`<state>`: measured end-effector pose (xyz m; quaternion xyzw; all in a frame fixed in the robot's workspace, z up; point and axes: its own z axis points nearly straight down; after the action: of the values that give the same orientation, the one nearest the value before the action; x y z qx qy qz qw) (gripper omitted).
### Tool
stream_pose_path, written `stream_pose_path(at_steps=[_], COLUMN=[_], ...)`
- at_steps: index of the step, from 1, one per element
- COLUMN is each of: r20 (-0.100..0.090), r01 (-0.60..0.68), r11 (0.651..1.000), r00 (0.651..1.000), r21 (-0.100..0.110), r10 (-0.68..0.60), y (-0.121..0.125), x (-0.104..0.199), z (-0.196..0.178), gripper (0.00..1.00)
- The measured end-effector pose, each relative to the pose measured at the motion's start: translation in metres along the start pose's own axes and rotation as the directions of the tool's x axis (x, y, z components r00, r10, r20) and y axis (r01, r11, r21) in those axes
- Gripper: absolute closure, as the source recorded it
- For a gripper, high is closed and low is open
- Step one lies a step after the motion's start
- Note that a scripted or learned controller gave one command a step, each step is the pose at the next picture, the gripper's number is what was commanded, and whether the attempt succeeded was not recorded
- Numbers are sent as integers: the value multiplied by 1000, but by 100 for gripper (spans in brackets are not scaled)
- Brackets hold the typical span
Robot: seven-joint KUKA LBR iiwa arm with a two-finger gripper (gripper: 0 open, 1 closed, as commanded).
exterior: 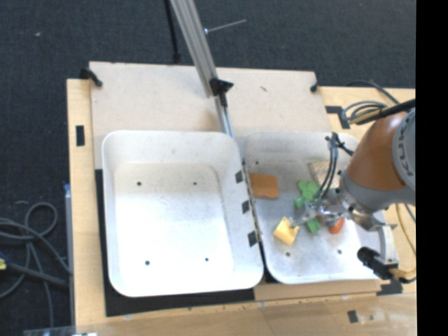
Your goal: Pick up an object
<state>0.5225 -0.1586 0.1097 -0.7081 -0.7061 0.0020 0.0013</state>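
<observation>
The right bin holds an orange-brown block near its left wall, a yellow wedge lower down, green pieces in the middle, a small red-orange object and a pale speckled item by the arm. My gripper hangs low over the bin among the green pieces, just right of the yellow wedge. The wrist's orange band covers the bin's right side.
The left bin lies beside the right one, parted from it by a rim with dark clips. A slanted metal rail rises behind the bins. Cables run at the right and a coil lies on the floor at the left.
</observation>
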Motion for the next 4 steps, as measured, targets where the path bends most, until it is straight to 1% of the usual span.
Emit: stream_pose_path(at_steps=[1, 2, 3, 4], r20=[4, 3, 2, 2], r01=[-3, -8, 2, 3], r11=[1000, 1000, 1000, 1000], r00=[1000, 1000, 1000, 1000], r21=[-13, -18, -13, -13], r10=[3, 8, -2, -3], y=[3, 4, 9, 4], x=[-2, -3, -13, -23], z=[6, -5, -64, -117], gripper=[0, 100, 100, 100])
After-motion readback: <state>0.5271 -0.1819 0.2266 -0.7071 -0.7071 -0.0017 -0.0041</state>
